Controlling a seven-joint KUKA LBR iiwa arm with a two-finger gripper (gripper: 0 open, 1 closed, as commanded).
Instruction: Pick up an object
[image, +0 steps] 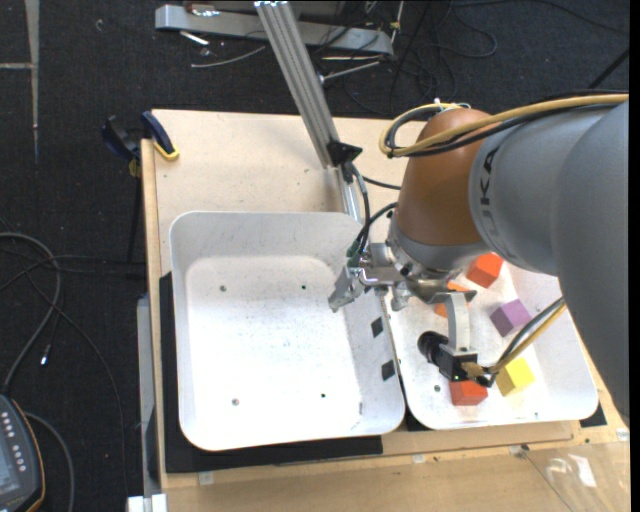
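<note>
My gripper (372, 294) hangs over the divide between the two white bins, at the left edge of the right bin (560, 405). Its two grey fingers (345, 290) stand apart, so it is open, and nothing is between them. In the right bin lie an orange block (487, 270) near the back, a purple block (510, 317) in the middle, a yellow block (517, 376) toward the front, and a red block (468, 392) at the front. All the blocks are to the right of the gripper and apart from it. The arm hides part of this bin.
The left bin (190, 300) has a bare white floor. A slanted metal rail (305, 90) runs down to the bins' back edge. A clamp (150, 135) sits at the bench's back left corner. Two small dark marks (383, 347) lie on the divide.
</note>
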